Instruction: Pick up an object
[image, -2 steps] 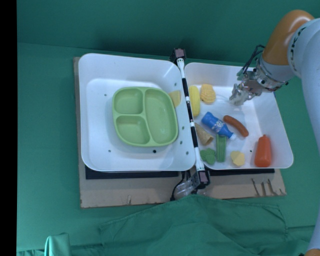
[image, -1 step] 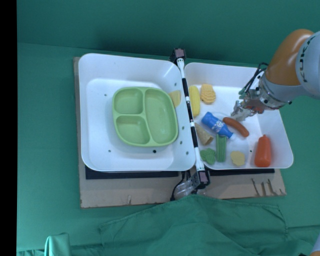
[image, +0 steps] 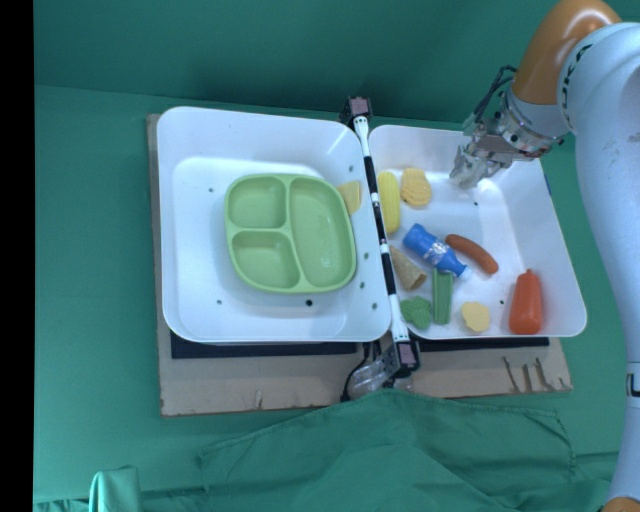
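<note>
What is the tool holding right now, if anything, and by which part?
Nothing visible. The tool hangs over the far corner of the right bin, apart from the toys; the nearest, a yellow ridged piece, lies to its left, untouched.

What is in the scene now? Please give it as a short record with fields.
left bin: holds a green divided plate
right bin: toy foods
near divider: corn cob, yellow ridged piece
middle: blue bottle, sausage
front: carrot, green pieces, yellow slice
gripper: over the right bin's far edge, nothing seen between its fingers
</note>
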